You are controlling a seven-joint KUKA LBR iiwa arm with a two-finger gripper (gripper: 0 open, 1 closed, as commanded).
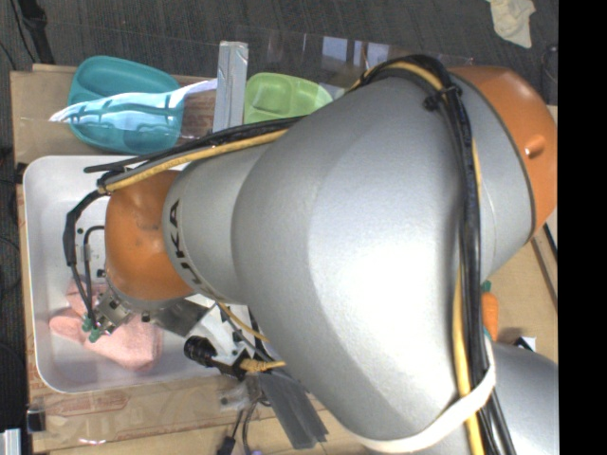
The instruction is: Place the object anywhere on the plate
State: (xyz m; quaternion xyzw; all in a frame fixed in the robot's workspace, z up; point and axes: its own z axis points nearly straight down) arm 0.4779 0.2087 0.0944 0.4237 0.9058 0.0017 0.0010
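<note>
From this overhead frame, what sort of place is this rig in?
Probably a robotics lab bench, not a home or factory line: a large grey arm trailing loose cabling over a shallow white bin, a taped wooden benchtop, dark carpet behind.

Overhead slanted view. The grey arm (pixel 379 254) with its orange band (pixel 137 240) spans most of the frame, reaching over the left white bin (pixel 38 254). A pink object (pixel 123 344) lies in that bin below the wrist. Beyond the bins sit a teal bowl (pixel 119 98) and a green plate (pixel 285 95).
</note>
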